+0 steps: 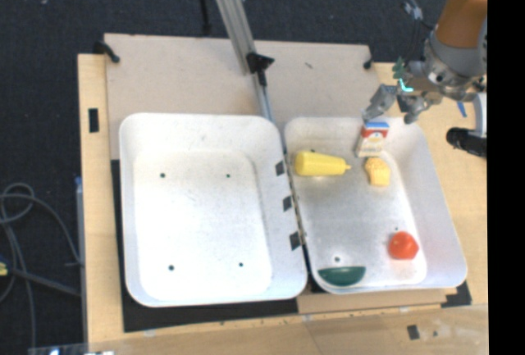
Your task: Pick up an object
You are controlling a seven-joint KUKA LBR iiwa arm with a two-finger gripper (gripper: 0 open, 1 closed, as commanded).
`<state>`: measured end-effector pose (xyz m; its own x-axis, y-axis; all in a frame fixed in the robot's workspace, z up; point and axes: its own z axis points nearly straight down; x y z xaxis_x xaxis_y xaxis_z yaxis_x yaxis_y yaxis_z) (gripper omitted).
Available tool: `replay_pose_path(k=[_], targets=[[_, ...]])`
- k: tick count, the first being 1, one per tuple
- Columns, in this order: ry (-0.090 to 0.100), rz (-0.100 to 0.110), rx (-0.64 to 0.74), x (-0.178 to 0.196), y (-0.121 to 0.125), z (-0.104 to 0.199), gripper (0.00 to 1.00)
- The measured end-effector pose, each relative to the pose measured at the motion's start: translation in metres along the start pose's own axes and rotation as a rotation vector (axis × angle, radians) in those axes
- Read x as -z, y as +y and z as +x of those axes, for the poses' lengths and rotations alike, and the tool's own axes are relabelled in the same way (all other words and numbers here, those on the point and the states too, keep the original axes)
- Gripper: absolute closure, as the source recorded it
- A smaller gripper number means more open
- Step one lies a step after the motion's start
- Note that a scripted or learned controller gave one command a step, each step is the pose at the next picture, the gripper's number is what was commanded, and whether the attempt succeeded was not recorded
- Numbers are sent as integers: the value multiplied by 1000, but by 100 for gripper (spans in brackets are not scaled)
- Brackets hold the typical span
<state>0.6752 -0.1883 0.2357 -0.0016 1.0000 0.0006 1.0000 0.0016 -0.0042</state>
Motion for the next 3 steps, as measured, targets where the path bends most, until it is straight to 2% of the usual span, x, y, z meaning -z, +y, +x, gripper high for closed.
replay_pose_path(k=[1,3], targets=[[-4,-4,3,4,1,-1,0],[-5,-5,1,-101,1,-14,0]])
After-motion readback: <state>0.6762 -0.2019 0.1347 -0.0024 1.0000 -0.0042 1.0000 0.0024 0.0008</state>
